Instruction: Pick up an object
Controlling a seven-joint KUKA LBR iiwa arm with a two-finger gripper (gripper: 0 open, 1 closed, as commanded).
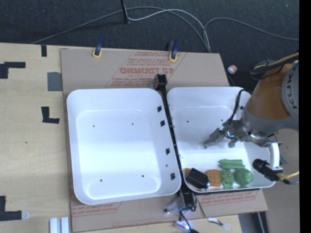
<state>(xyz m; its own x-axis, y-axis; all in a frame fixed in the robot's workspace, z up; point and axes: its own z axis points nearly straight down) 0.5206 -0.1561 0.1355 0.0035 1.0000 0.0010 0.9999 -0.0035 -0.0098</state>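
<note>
My gripper (pixel 218 137) hangs over the middle of the right bin (pixel 194 106), above bare white floor, with the grey and orange arm reaching in from the right. Nothing shows in its grasp. Along the bin's front wall lie a black block (pixel 197 178), an orange piece (pixel 213 177), a long green pod (pixel 232 164), a green speckled piece (pixel 227 178) and a round green object (pixel 244 177). These lie below and to the right of the gripper, apart from it.
The left bin (pixel 77 130) adjoins the right one, with a black clip strip (pixel 167 130) between them. Both rest on a cardboard sheet (pixel 141 67). Cables (pixel 194 28) run across the dark floor behind.
</note>
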